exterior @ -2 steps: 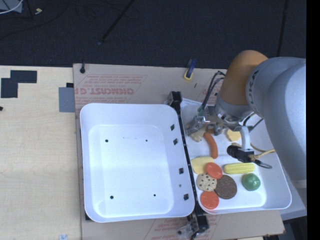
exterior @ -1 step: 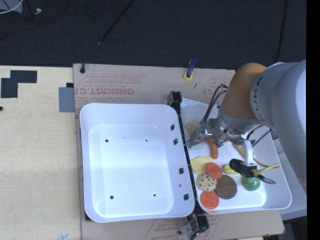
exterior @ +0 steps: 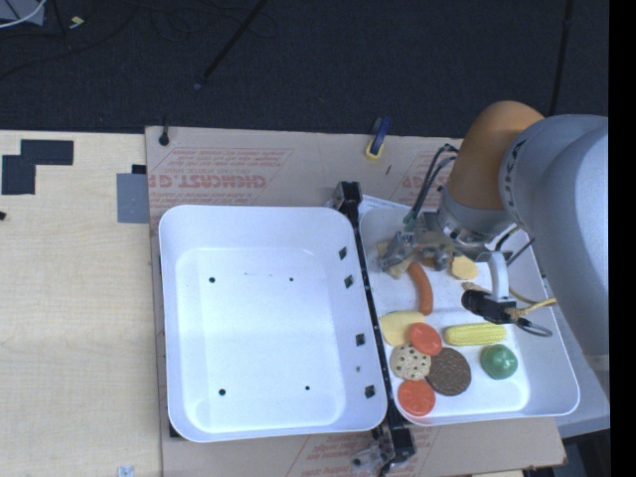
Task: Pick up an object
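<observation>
My gripper [exterior: 396, 254] is low over the far left part of the right bin [exterior: 556, 391], close to the divider between the bins. An orange-red sausage [exterior: 422, 287] lies just to its right and nearer the camera. A small yellow piece [exterior: 463, 266] sits right of the sausage. Toward the front of the bin lie a pale yellow slab [exterior: 398, 324], a red slice [exterior: 425, 339], a corn cob [exterior: 475, 335], a green ball [exterior: 499, 362], a speckled cookie [exterior: 408, 363], a brown patty [exterior: 450, 373] and a red disc [exterior: 416, 397]. I see nothing held in the gripper.
The left bin [exterior: 189, 266] stands beside the right one, parted from it by a black clipped rim [exterior: 364, 306]. The grey arm [exterior: 556, 217] covers the right bin's far right corner. A blue and yellow clip [exterior: 377, 139] lies on the cardboard behind the bins.
</observation>
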Tool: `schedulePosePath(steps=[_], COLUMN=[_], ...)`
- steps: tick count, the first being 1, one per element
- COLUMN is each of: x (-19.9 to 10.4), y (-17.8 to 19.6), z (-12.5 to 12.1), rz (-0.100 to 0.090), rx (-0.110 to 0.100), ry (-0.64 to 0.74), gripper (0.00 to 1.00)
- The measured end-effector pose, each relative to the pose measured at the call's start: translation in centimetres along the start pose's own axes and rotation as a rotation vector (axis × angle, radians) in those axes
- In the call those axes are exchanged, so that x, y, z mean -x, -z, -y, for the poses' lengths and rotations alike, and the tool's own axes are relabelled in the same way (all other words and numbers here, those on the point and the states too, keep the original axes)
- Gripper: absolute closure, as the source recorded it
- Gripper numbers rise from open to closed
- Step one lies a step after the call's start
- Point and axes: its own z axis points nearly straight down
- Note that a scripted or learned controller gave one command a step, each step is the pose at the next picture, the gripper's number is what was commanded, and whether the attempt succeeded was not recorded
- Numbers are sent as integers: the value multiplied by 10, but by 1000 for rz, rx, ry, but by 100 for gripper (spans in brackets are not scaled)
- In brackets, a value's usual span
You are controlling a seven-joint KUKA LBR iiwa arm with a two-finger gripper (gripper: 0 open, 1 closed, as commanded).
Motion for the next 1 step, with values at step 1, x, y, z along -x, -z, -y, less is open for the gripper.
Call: schedulePosePath(steps=[1], x=[0], y=[10], z=[1], rz=[-1], rx=[-3], ry=[1], gripper=[100])
